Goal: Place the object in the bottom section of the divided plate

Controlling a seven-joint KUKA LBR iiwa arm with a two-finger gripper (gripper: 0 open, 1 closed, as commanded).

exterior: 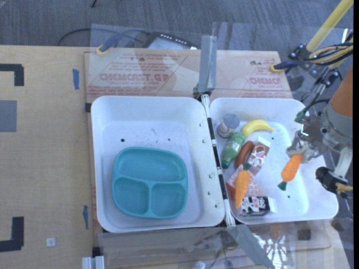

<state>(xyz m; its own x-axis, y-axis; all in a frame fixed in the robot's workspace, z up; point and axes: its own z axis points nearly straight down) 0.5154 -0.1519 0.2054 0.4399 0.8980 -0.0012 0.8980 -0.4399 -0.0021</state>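
Observation:
A teal divided plate (116, 172) lies in the left bin (140, 111), with one wide section at the far side and two smaller ones at the near side. My gripper (297, 153) hangs over the right part of the right bin (321, 207). It is shut on the upper end of an orange toy carrot (290, 170). The carrot slants down and left from the fingers, its green tip pointing toward the bin floor. The plate has nothing in it.
The right bin also contains a second carrot (241, 186), a banana (257, 127), a grey can (229, 123), a green bottle (231, 148), a small carton (260, 153) and a black-and-white box (257, 205). A raised divider (212, 150) separates the bins.

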